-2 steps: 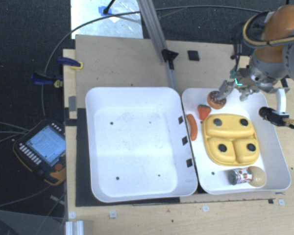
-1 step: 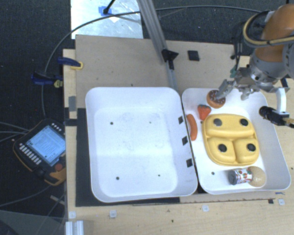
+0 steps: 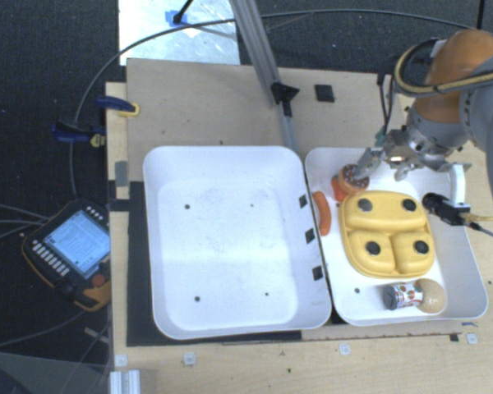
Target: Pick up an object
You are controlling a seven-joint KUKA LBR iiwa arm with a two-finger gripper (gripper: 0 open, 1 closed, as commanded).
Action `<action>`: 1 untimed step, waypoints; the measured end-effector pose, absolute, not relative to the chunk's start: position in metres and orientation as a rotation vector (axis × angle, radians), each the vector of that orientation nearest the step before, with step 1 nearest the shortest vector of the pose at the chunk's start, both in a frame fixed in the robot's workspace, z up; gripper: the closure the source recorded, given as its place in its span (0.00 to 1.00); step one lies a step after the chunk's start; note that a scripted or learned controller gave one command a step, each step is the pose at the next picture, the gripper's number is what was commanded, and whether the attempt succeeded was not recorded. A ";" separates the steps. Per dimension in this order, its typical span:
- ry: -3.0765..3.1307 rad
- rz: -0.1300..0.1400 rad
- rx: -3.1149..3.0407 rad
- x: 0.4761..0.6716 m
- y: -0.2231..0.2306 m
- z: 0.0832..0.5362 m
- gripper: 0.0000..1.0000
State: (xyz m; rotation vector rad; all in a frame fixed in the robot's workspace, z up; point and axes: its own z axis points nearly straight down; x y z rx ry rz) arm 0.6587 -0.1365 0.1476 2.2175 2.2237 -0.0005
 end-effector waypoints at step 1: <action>2.220 0.013 2.206 0.661 -0.139 0.137 0.00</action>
